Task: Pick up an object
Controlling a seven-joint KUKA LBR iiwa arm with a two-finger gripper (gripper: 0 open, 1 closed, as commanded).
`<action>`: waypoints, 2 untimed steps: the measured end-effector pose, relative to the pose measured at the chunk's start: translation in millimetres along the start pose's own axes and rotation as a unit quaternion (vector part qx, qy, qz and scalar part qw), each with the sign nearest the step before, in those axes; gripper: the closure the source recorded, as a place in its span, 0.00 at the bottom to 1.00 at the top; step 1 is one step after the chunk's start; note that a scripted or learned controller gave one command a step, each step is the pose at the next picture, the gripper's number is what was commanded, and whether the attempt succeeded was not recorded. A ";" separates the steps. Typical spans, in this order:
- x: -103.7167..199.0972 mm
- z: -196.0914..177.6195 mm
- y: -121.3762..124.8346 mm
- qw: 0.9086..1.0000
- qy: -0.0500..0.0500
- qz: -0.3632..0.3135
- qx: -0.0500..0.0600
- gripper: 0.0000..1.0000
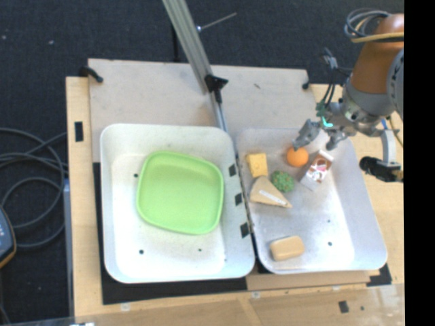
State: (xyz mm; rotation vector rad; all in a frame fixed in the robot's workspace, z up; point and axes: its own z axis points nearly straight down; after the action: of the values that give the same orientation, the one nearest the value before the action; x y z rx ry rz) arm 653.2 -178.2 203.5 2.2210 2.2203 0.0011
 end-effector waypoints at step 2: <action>-0.1 58.1 7.5 1.000 0.000 0.000 0.003 0.00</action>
State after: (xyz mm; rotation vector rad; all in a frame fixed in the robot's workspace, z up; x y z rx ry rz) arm 660.8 -178.3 145.4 2.2233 2.2236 -0.0042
